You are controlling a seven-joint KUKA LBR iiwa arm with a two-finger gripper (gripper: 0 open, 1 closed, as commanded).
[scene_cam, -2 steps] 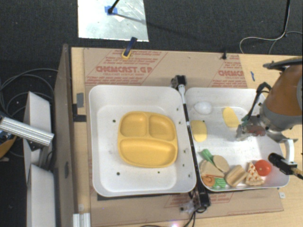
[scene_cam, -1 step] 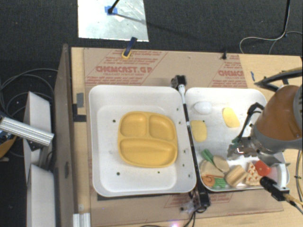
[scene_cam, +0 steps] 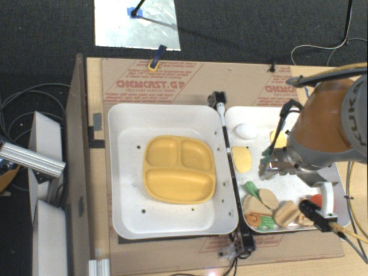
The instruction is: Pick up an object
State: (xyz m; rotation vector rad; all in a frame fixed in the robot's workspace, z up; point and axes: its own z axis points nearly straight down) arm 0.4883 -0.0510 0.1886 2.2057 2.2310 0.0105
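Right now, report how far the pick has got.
Done: the arm has reached over the right bin, and the gripper sits low above its floor. In hand: nothing that can be seen between its fingers. Left: the whole grasp and lift. The toy food pieces, the pale yellow piece and the white piece all lie in that bin.
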